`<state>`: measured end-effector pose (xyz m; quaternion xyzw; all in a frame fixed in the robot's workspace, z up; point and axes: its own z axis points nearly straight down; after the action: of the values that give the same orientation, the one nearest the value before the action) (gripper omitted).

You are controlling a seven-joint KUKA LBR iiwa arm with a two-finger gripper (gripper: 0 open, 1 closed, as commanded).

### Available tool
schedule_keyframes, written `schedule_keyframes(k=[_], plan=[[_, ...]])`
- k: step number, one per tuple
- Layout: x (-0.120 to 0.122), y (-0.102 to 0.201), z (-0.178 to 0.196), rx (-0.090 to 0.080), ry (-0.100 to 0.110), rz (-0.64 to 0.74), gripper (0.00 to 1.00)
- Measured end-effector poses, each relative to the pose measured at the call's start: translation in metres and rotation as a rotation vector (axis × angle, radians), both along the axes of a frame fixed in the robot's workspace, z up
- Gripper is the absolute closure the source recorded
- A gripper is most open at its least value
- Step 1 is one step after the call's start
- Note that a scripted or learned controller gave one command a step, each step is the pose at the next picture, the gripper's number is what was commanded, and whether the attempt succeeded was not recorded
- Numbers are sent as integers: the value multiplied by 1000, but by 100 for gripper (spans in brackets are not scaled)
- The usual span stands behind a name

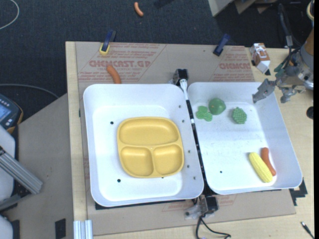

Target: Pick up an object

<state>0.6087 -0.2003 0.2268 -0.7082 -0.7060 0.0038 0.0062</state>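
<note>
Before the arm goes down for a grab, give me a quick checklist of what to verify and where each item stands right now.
1. Gripper open for a pick: ok, its two fingers stand spread apart.
2. Nothing already held: ok, no item shows between the fingers.
3. Gripper over the right bin: ok, it sits above the bin's far right corner.
4. Target below the gripper: not ok, the nearest item, the green bumpy piece, lies off to the left of it.
5. Items well separated: not ok for the yellow corn and orange sausage, which lie touching.
6. Height above the bin floor: cannot tell from this single view.
</note>
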Motion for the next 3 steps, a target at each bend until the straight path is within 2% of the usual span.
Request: schedule_keyframes(k=[1, 2, 3], plan=[[3, 1, 8, -3, -14, 3, 0], [10, 3, -38, -2, -9, 5, 0], [12, -1, -99, -2, -9, 3, 0]])
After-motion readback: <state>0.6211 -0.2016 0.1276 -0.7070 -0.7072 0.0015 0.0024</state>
